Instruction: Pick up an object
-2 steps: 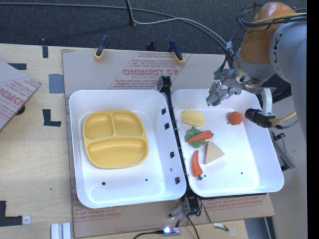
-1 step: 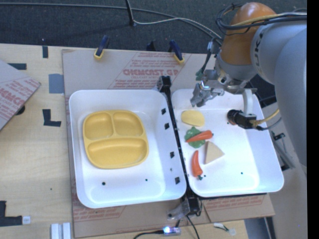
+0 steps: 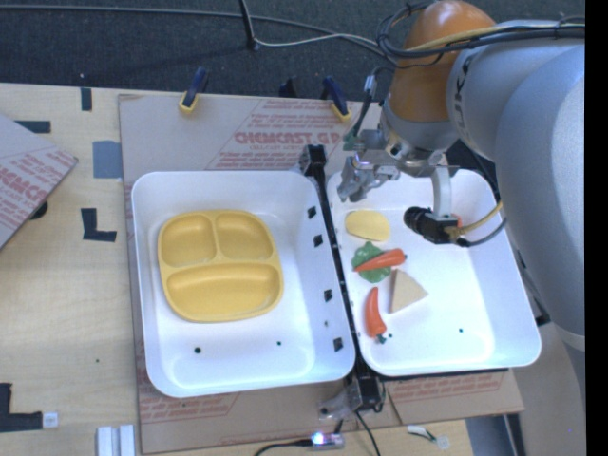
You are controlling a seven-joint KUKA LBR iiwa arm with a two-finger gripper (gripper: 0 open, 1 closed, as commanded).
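- Gripper [image 3: 353,184] hangs over the far left corner of the right bin [image 3: 475,345], nothing visibly between its fingers; whether they are spread or closed, I cannot tell.
- Just below it lies a yellow piece [image 3: 368,225], then a green-and-orange vegetable [image 3: 377,260], a tan wedge [image 3: 407,292] and a red pepper [image 3: 375,313].
- Left bin [image 3: 152,350] holds a yellow divided tray [image 3: 220,262].

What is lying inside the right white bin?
In the right bin lie a yellow oval piece, a green and orange vegetable toy, a tan wedge and a red chili. The arm covers the bin's far right corner.
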